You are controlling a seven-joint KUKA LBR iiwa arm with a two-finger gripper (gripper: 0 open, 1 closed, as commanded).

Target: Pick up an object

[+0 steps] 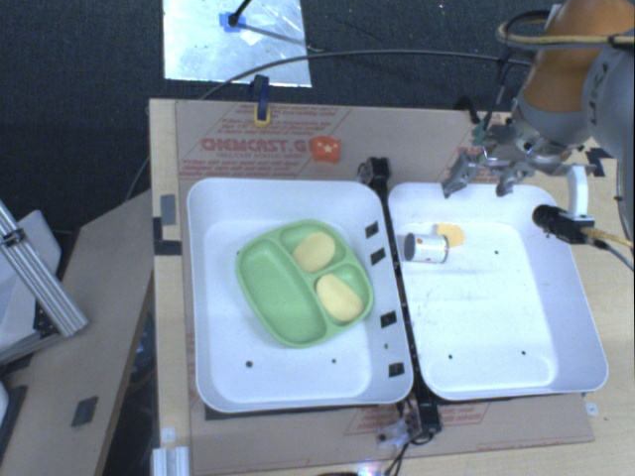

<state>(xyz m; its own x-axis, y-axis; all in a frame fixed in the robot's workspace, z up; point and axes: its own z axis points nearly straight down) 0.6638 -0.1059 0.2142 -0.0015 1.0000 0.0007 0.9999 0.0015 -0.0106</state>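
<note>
A small white cylinder with a dark end (426,248) is seen lying on its side in the right bin (516,355), in that bin's far-left part, close to the divide between the two bins. Just beside it, on its far-right side and touching or nearly touching it, a small yellow piece (451,233) is found on the bin floor. The remaining floor of the right bin is marked only by a few small dark specks.

The gripper (484,178) is held above the far rim of the right bin, to the far right of the cylinder and apart from it. Its two fingers are spread apart, one pointing toward the left and one toward the right, and nothing is seen between them. Behind it, the grey arm with its orange band (580,43) is seen reaching in from the far right.

In the left bin (228,365), a green divided plate (273,296) is set near the middle. Two yellow pieces are held in its right-hand compartments: one in the far compartment (316,251) and one in the near compartment (339,297). The plate's large left compartment is seen as bare green.
</note>
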